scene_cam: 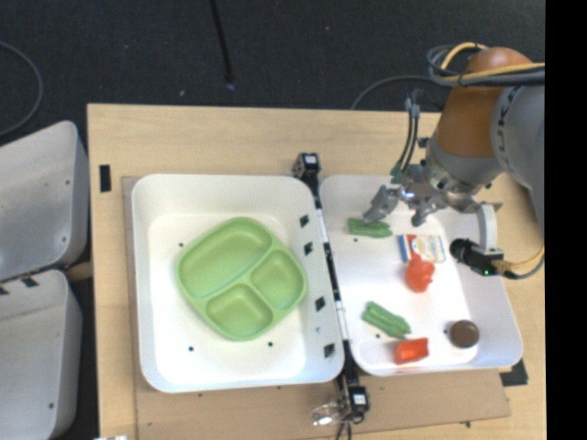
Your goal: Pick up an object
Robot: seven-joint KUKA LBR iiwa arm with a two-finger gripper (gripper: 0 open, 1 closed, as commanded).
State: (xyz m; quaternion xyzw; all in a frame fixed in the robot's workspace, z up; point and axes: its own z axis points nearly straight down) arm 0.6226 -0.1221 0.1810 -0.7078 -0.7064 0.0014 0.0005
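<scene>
Left bin (147, 356): lay to the left of the right bin and held a green divided plate (241, 278) about its middle.
Right bin (500, 324): the landmark, holding every loose object.
Green piece (369, 229): lay at the right bin's upper left, just left of the fingertips.
Second green piece (385, 318): lay in the right bin's lower middle.
Gripper (400, 205): hung over the right bin's upper part, fingers spread, nothing between them.
Orange block (411, 350): sat near the right bin's lower edge.
Carton (421, 246): lay at the right bin's centre, touching a red object (419, 275) below it.
Brown round object (463, 334): sat in the right bin's lower right.
</scene>
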